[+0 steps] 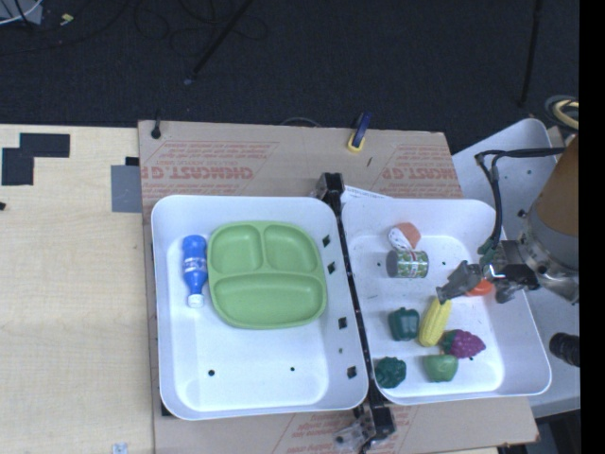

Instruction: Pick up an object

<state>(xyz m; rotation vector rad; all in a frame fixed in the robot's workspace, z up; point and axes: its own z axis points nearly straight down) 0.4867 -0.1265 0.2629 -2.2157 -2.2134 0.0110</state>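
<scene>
Grey arm w/ orange band reaches in from the right, wrist low over right shallow white bin (529, 372). Two-finger gripper (460, 285) points left, fingers spread a little, nothing between them. Yellow plastic corn cob (435, 321) just below-left of the tips, near, contact unclear. Green-label tin can (407, 265) further left. Purple grape bunch (465, 344) below. Left bin: green divided plastic plate (266, 275), blue bottle (193, 269), well apart.
</scene>
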